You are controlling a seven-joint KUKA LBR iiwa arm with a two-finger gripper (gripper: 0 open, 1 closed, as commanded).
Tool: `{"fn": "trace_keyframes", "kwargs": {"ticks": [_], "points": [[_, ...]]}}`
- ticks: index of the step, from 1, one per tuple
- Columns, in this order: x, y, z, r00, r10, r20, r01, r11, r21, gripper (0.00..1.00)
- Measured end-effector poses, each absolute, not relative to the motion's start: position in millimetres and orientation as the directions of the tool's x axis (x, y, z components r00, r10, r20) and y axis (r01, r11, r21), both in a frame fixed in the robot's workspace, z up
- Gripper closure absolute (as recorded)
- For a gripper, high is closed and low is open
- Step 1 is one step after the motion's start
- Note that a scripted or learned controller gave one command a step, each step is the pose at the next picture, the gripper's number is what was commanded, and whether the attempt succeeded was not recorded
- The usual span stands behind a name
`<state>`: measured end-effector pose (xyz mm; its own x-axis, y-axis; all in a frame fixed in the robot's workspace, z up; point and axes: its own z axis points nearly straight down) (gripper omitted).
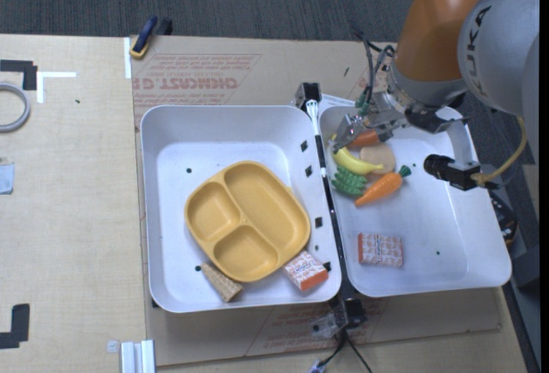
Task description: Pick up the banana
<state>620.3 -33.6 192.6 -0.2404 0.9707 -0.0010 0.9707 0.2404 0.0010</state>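
Observation:
The yellow banana [356, 162] lies in the right bin [455, 268], near its far left corner, curved and pointing right. It rests against a pale round piece [382, 156] and a green vegetable [348, 183]. My gripper [355, 128] hangs low just beyond the banana, close to the bin's far wall, with a small orange piece [367, 139] right beside it. The grey arm with its orange band [437, 20] comes down from the upper right.
An orange carrot [380, 187] lies just in front of the banana. A red and white box [380, 249] sits nearer the front. The left bin [167, 191] holds a yellow divided plate [247, 219], a cracker [221, 281] and an orange box [304, 270].

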Motion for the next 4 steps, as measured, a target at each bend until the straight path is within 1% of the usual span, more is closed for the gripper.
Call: {"fn": "trace_keyframes", "kwargs": {"ticks": [2, 3, 4], "points": [[620.3, -34, 193, -0.240, 0.971, -0.001, 0.971, 0.240, 0.001, 0.00], [628.9, -103, 125, -0.095, 0.995, 0.000, 0.995, 0.095, -0.001, 0.00], [635.8, -33, 192, 0.013, 1.000, -0.001, 1.000, -0.013, 0.000, 0.00]]}}
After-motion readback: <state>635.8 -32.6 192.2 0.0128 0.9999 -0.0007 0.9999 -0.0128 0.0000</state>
